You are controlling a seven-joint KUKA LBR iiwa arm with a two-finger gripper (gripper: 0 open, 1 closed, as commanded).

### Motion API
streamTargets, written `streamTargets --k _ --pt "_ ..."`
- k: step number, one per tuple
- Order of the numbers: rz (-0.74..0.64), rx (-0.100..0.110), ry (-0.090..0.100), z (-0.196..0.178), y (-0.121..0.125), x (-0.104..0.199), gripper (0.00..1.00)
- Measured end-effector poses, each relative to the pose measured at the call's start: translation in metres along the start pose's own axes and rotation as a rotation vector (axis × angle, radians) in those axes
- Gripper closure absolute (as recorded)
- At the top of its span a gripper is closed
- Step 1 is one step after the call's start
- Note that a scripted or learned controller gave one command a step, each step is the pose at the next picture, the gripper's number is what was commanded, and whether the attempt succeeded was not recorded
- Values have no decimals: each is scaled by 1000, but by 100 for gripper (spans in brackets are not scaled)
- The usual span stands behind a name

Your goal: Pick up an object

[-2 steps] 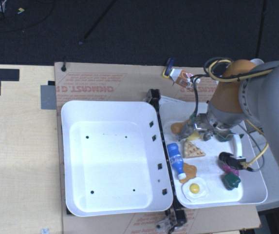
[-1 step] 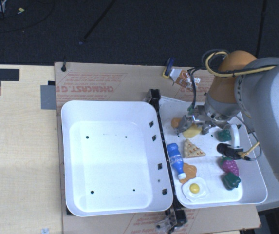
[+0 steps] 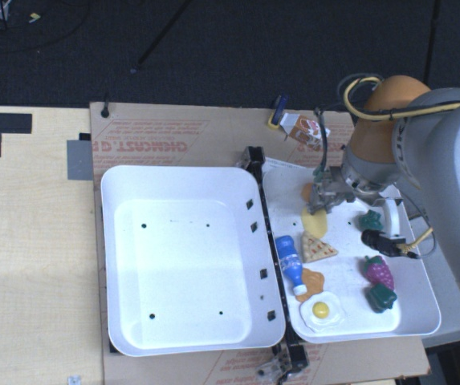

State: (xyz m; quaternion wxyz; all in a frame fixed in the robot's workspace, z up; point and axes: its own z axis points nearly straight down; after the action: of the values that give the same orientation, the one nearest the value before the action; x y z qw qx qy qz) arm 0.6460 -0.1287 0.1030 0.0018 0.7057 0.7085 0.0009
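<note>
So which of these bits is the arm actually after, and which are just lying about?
Part of the job:
- gripper, down in the right bin
- toys in that bin, any could be picked: yellow piece, blue bottle, fried egg, purple grapes, sandwich wedge

Just lying about:
- left bin
- packet behind the bins

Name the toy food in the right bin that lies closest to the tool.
The pale yellow piece, just below the tool. The waffle wedge, blue bottle and fried egg lie farther down the bin.
</note>
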Motion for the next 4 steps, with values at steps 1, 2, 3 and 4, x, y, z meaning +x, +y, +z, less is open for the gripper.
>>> streamTargets --k 1,2,3,4 --pt "6 -13 -5 -269 -30 -31 100" --pt "-1 -12 -4 -431 0 -23 100" --pt "0 7 1 -421 0 -23 0" --pt "-7 9 0 -430 0 -21 100"
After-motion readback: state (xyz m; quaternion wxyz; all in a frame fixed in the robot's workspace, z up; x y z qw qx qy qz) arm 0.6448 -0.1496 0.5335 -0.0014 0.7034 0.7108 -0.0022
